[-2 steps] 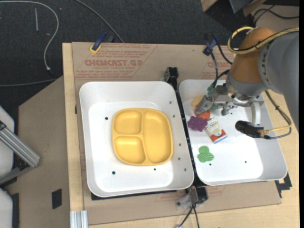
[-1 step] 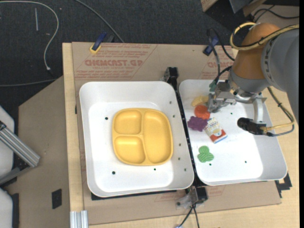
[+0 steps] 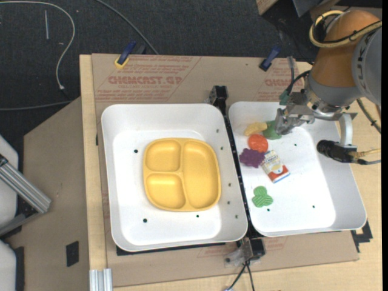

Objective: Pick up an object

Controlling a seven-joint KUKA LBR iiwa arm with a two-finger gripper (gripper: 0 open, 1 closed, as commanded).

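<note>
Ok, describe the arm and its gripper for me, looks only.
The arm is grey with a broad orange band above the wrist and a yellowish cable looped at its top. Its wrist is a grey metal ring. The gripper is a small grey metal assembly with thin dark wires running along it.

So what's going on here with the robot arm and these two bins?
A grey and orange arm reaches into the right bin, its gripper low over a cluster of small toys: a yellow piece, an orange-red one, a purple one. The left bin holds a yellow divided plate. Nothing looks lifted yet.
</note>
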